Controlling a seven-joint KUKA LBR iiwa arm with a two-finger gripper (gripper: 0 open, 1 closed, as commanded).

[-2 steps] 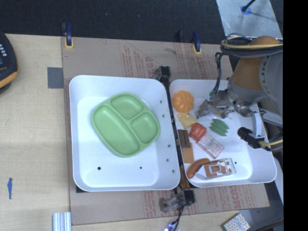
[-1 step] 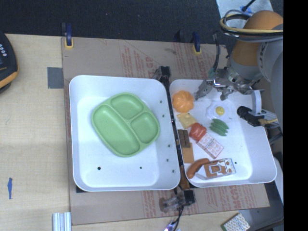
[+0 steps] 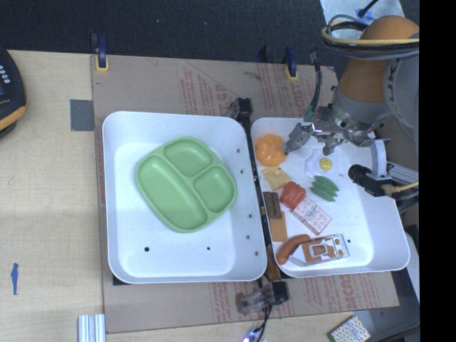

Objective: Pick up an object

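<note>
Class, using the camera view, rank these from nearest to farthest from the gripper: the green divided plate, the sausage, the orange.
Measured from the gripper:
1. Orange, right bin's upper left corner, just beside the gripper.
2. Sausage, near the right bin's bottom edge.
3. Green divided plate, in the left bin.

Green divided plate (image 3: 187,184) in left bin (image 3: 121,255). Jaws spread over right bin (image 3: 385,251), above fried egg (image 3: 322,165); orange (image 3: 270,149) upper left.

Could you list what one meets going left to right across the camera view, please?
Green three-compartment plate in the left white bin → round orange fruit → red pepper-like toy → green pea pod.
</note>
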